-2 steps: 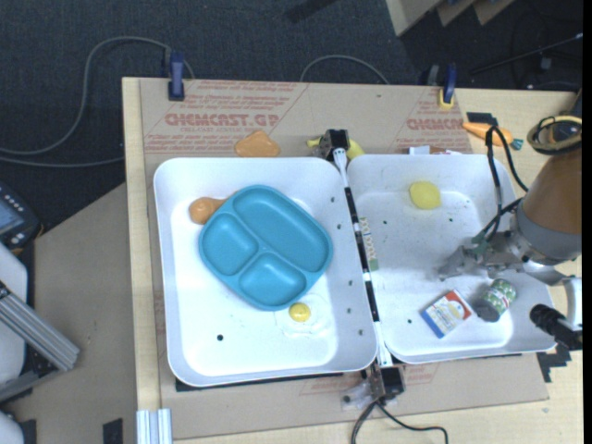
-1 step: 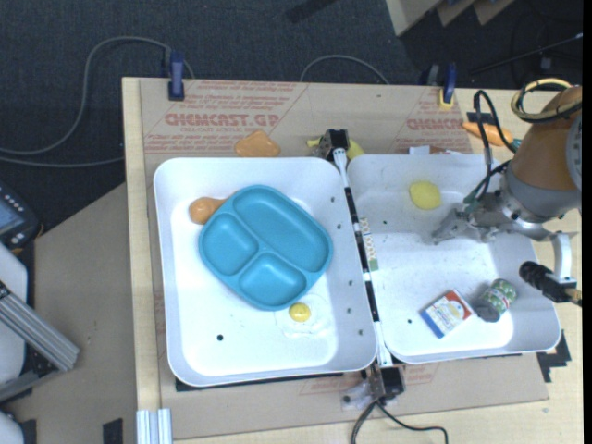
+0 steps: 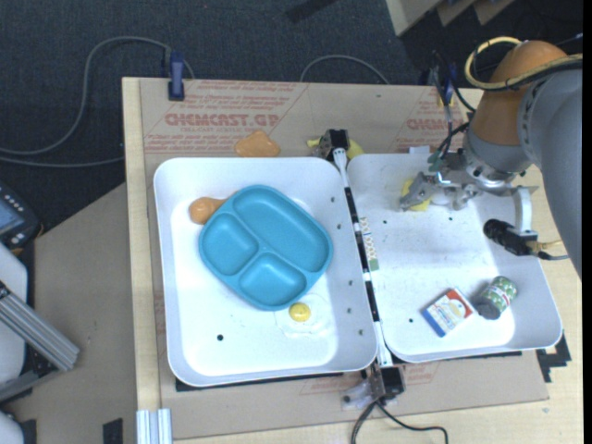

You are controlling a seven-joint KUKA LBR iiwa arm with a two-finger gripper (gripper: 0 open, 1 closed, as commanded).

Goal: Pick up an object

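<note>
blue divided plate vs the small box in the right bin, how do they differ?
The blue divided plate is far larger than the small box. The plate sits in the left bin; the box lies in the right bin, near its front edge, beside a small can. The plate is one solid blue, rounded, with three compartments; the box is rectangular, printed blue, white and red. Both lie flat on a white bin floor, away from the gripper.

bins (image 3: 176,248): 2 | blue divided plate (image 3: 265,246): 1 | small carton (image 3: 448,312): 1 | can (image 3: 497,297): 1 | fried egg (image 3: 301,314): 1
</note>
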